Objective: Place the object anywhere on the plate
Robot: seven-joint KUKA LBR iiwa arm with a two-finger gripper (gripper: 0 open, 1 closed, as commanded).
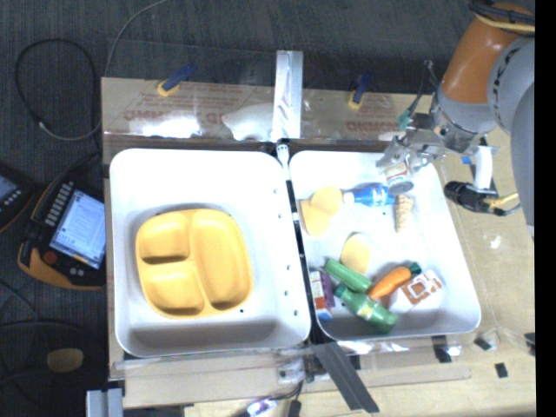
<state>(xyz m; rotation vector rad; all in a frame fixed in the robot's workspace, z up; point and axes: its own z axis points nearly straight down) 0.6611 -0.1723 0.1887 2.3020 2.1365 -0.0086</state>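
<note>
Two shallow white bins sit side by side on the bench. Left bin [122, 181] holds the yellow divided plastic plate [193, 259]. At upper right, the gripper [404, 159] hovers near a small blue-and-white bottle [372, 196]; whether it grips anything, I cannot tell. Crowded toys could make it miss.

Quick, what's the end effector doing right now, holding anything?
End effector: above the right bin's far corner; open or closed cannot be told.

Plate [193, 261] in left bin [130, 172]
</note>
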